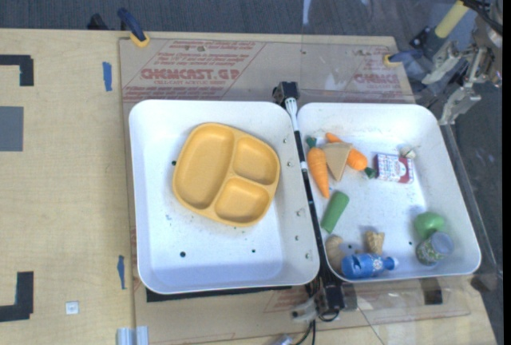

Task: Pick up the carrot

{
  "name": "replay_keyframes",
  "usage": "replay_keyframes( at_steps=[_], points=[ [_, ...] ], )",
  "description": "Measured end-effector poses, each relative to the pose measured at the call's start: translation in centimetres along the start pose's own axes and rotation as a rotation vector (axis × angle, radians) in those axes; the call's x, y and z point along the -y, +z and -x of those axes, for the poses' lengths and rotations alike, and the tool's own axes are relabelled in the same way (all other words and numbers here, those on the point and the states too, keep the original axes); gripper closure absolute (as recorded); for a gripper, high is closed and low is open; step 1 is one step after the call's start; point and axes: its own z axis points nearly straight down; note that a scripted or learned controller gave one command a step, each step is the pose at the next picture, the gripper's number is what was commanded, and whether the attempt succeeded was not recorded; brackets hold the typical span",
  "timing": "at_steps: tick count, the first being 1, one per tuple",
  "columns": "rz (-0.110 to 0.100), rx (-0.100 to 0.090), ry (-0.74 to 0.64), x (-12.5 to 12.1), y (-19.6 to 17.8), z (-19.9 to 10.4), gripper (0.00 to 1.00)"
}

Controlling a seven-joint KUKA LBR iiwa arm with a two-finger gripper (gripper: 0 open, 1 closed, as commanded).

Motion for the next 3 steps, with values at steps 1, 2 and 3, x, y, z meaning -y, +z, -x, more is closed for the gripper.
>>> replay_keyframes(
  at_steps=[1, 2, 3],
  points=[
    [0.004, -0.013, 0.219, -2.5, 15.9, -0.2, 0.0],
    [0.002, 0.004, 0.079, -12.7, 19.2, -4.1, 0.0],
    [-0.001, 0.0, 0.424, -12.8, 19.2, -4.6, 0.0]
  ],
)
